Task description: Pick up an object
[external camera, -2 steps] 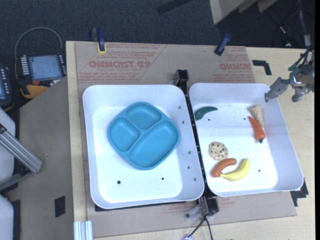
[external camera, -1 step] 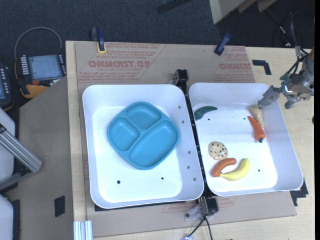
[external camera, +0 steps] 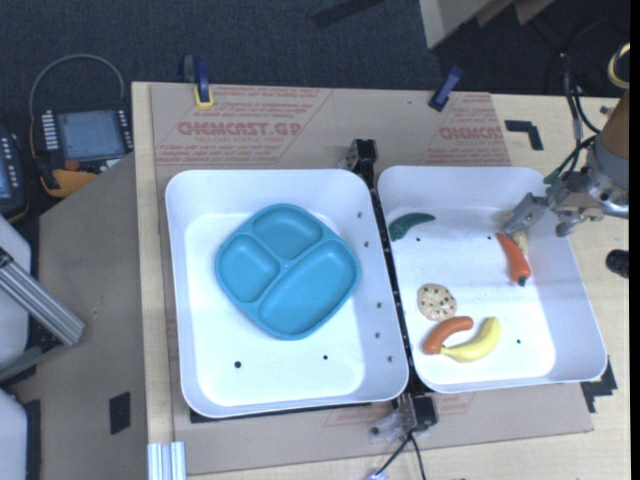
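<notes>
In the right bin (external camera: 570, 368) lie a green pepper-like piece (external camera: 410, 224), an orange carrot (external camera: 515, 257), a round cookie (external camera: 436, 301), a red sausage (external camera: 445, 335) and a yellow banana (external camera: 477, 341). The sausage and banana touch each other near the front. My gripper (external camera: 546, 218) hangs over the bin's far right part, open, with nothing between its fingers. Its left finger (external camera: 520, 214) stands just above the carrot's top end.
The left bin (external camera: 190, 348) holds a blue divided plate (external camera: 288, 270) at its middle. A black divider with clamps (external camera: 362, 155) runs between the two bins. Cables and a pendant (external camera: 88, 133) sit off the bench at the left.
</notes>
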### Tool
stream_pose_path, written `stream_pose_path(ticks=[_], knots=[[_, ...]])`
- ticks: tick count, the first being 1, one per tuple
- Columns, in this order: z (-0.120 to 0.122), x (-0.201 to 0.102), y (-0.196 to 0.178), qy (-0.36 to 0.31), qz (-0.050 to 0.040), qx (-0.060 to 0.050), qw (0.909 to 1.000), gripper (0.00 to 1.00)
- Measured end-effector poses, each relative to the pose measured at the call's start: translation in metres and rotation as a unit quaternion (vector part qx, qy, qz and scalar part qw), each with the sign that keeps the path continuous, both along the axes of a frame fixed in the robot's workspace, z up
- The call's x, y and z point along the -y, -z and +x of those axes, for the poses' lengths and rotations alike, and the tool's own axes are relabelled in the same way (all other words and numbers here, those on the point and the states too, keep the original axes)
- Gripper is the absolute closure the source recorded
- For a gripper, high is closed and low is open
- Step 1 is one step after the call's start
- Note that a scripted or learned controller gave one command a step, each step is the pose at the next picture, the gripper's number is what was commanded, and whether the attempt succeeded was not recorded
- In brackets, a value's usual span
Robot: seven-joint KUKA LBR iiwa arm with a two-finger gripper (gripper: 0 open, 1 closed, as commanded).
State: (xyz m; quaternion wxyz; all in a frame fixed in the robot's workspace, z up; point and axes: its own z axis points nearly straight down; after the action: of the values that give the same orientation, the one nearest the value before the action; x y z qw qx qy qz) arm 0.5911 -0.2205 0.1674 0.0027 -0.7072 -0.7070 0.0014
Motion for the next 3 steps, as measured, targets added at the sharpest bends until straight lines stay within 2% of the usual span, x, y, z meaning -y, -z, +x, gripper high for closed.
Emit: stream_pose_path(ticks=[1,2,3], knots=[[0.001,0.001,0.043,0.0,0.0001,0.0,1.0,0.0],[0.002,0.002,0.029,0.0,-0.0014,0.004,1.0,1.0],[0.014,0.001,-0.023,-0.001,-0.0026,0.007,1.0,1.0]])
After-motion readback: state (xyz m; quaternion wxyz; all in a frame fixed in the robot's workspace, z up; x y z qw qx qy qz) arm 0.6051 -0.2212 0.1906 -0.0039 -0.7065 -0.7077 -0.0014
